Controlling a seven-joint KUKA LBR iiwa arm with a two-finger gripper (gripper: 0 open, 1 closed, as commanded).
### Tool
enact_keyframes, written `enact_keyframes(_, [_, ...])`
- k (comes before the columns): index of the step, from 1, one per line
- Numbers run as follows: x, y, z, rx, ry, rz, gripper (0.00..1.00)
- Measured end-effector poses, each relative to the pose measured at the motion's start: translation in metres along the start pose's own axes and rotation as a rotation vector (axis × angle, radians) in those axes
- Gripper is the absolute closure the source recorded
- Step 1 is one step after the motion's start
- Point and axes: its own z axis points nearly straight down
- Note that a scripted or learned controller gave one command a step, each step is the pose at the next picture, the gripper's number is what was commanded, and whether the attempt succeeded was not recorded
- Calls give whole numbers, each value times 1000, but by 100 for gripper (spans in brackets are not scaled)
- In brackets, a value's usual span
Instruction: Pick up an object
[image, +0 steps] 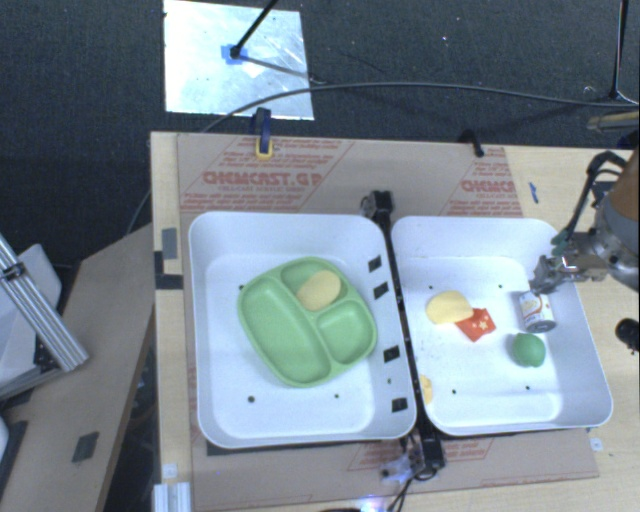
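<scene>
At the near edge of my screen, the front rims of two white bins meet on the cardboard-covered worktop (330, 170), a black clip binding them at the seam. In the right bin (500, 415), nearest first, lie a green ball (528, 350); a small white can (537, 311) lying tipped just behind it; a red packet (477, 325), touching a yellow lump (447, 306) at its left. The left bin (215, 330) carries a green divided plate (290, 335) with a second yellow piece (319, 290) in its upper compartment.

The gripper (553, 270) hangs just above and beside the can, at the right bin's far right side, its arm coming in from the right. I cannot tell from this slant whether the jaws are spread or pressed together; nothing is visibly pinched between them.

My read: the can is the nearest candidate. Doing it well means centring over its body and coming down square, since a tipped cylinder rolls from a glancing touch. The ball just in front crowds that side, and the bin's right wall lies near; the open floor runs left and toward the bin's back wall. Beyond the bins, a foil sheet (240, 60) lies on dark carpet.
</scene>
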Motion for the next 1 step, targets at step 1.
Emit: enact_keyframes(1, [53, 3, -8, 3, 4, -6, 100])
